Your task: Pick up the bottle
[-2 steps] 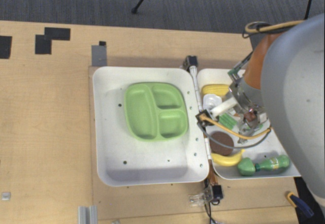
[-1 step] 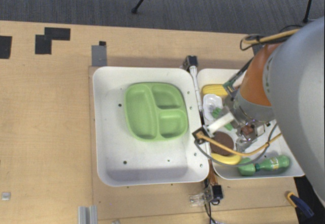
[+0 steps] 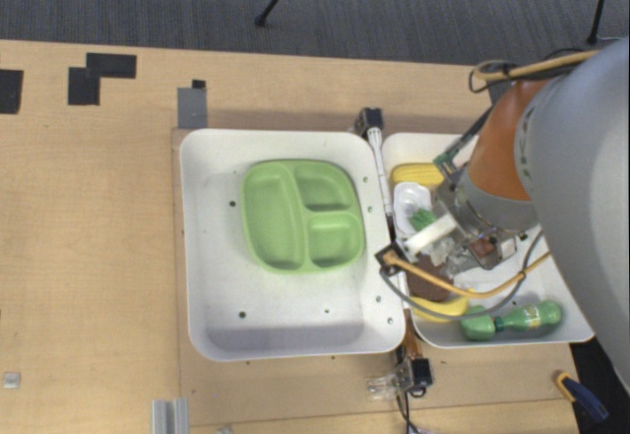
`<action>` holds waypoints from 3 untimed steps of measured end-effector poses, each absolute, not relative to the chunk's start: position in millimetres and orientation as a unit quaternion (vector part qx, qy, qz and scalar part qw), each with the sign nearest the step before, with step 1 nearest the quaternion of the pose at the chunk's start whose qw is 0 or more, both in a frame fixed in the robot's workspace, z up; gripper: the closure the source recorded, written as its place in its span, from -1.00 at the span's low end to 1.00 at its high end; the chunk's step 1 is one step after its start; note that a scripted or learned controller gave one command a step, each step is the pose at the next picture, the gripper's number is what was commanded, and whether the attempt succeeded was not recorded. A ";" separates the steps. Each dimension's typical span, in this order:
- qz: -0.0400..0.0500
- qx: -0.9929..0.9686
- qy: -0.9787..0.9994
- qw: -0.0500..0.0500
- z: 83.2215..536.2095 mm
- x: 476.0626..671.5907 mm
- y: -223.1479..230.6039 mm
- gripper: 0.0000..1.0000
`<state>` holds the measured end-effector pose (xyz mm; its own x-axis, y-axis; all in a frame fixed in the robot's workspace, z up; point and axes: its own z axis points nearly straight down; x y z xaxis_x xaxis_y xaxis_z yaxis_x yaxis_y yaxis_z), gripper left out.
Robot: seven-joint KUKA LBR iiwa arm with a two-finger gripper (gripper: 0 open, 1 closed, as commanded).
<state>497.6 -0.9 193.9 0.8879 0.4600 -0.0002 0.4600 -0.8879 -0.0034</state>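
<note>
Green bottle (image 3: 512, 320) lies on its side at the right bin's (image 3: 581, 332) five o'clock corner, untouched. From where I stand the gripper (image 3: 455, 247) hangs at its ten o'clock; its grip I cannot tell. Picking remains undone.

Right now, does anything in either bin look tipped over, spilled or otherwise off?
The green bottle lies on its side along the near edge of the right bin, rather than upright. The green divided plate sits flat in the left bin. No spill stands out.
</note>
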 end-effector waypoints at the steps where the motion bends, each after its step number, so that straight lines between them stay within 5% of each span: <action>1: 0.000 -0.949 -0.316 0.001 184.0 486.8 68.3 1.00; 3: 0.000 -0.955 -0.295 0.001 230.3 489.0 230.4 1.00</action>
